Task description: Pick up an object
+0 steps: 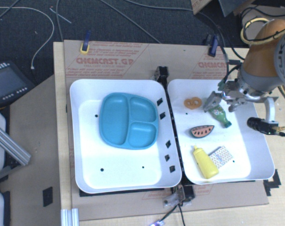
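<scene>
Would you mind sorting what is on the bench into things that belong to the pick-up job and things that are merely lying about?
Belonging to the job:
gripper
green object just under it
pretzel
watermelon slice
yellow bottle
patterned packet
right bin

Lying about:
blue divided plate
left bin
loose cables

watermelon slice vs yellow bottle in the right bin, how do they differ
The watermelon slice is a small flat wedge, pink-red with dark seeds and a dark rind edge; the yellow bottle is plain yellow, longer and rounded. The slice lies near the middle of the right bin, its long side running across the view; the bottle lies below it, toward the near rim, slanting down the view. Both lie in that bin, apart from the hand.
</scene>
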`<action>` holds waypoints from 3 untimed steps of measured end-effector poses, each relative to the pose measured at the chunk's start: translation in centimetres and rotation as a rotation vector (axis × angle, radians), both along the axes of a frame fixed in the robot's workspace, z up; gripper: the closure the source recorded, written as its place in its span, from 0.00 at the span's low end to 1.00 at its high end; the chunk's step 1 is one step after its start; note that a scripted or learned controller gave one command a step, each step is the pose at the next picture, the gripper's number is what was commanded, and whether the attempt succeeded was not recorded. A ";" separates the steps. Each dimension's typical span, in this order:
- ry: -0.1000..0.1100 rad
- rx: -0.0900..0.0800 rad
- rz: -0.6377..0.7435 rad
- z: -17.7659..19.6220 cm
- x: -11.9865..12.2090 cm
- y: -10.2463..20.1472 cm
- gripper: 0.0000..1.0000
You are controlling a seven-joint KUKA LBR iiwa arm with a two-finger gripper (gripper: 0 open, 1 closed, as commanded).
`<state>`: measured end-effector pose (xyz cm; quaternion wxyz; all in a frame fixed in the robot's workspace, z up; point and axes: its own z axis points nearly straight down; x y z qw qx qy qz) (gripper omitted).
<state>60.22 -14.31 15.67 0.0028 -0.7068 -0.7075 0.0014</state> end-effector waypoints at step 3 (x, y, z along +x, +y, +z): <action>-0.012 -0.003 0.001 3.4 -0.1 1.0 1.00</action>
